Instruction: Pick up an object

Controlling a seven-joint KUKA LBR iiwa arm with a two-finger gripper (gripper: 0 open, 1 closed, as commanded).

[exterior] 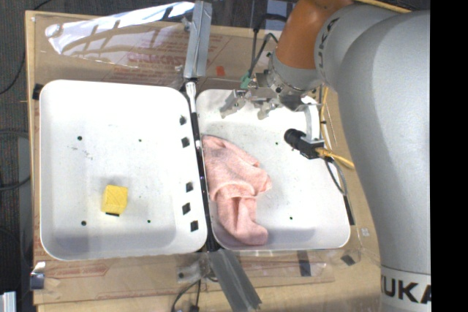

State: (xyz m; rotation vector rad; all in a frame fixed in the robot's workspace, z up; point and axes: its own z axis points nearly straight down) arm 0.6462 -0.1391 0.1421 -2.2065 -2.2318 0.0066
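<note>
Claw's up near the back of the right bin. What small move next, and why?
Probably ease the claw toward the near-left, over the crumpled pink cloth. It hangs at the right white bin's far edge, apart from the cloth, the closest object.

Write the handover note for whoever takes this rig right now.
Claw: open, holding nothing, over the far end of the right bin.
Pink cloth: crumpled in the right bin against its left wall, nearer the front than the claw.
Yellow block: in the left bin, front-left area.
Done: nothing picked yet.
Left: bring the claw down on one object, close on it and lift; the cloth is likely the closer choice.
</note>
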